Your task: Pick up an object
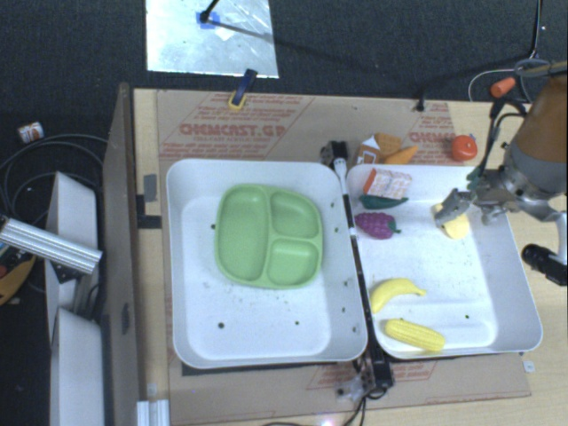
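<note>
Yellow piece (457, 227) just beside jaws (451, 209)

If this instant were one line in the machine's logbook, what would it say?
arm: right bin | gripper: over pale yellow piece, grasp unclear | untouched: banana, corn, grapes

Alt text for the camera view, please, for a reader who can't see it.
The arm's gripper hovers at a pale yellow object in the right bin, which also holds a banana, corn, purple grapes and a carton. The left bin holds a green divided plate.
</note>
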Available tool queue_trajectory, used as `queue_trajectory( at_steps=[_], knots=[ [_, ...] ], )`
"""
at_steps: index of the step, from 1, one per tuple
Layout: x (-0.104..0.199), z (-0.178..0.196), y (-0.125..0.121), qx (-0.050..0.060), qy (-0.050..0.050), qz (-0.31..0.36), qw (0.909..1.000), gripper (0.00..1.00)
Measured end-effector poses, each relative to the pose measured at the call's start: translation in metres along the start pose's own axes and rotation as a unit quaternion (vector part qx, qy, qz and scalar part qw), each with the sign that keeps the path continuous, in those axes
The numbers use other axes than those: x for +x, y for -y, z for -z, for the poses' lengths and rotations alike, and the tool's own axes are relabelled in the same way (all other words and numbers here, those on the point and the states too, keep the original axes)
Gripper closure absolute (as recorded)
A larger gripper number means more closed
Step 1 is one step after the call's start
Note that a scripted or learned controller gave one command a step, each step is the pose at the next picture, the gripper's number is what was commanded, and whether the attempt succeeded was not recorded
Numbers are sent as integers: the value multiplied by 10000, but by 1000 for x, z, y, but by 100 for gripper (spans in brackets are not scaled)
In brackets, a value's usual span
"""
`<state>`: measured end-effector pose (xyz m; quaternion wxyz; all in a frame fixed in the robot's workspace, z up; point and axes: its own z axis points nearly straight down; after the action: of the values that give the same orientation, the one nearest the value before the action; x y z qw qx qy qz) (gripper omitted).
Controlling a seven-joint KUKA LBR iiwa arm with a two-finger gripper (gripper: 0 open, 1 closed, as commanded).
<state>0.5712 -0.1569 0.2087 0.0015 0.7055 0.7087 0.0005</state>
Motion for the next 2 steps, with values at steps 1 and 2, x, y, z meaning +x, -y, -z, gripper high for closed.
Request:
queue_trajectory(
  at_steps=[1, 2],
  knots=[
    [68, -100, -17, 32, -23, 29, 10000, 0],
    [72, -125, -42, 1, -7, 11, 10000, 0]
  ],
)
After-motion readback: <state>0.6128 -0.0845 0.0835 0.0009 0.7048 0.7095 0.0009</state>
